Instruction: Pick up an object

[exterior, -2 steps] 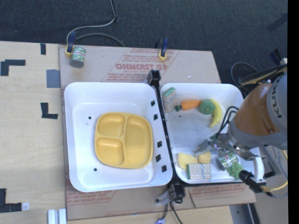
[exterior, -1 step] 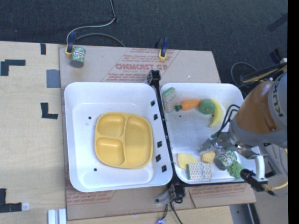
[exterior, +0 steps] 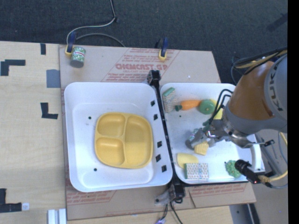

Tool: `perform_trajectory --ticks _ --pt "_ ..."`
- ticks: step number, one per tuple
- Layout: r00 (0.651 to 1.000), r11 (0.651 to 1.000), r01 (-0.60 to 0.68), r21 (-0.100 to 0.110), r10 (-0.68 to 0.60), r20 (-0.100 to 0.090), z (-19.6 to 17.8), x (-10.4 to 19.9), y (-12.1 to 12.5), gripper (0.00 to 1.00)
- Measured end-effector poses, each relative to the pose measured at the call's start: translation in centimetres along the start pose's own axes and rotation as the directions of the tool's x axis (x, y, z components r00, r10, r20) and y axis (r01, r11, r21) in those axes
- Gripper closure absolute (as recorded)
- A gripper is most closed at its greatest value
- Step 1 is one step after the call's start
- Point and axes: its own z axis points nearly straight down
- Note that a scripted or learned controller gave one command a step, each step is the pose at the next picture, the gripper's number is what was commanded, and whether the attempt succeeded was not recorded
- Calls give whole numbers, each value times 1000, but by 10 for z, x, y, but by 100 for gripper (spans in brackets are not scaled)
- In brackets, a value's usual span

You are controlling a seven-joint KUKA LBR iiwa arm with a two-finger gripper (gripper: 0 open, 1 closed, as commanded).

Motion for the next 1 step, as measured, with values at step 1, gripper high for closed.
perform_trajectory --ticks 1 --pt "1000 1000 0 1 0 0 -18 62 39 100"
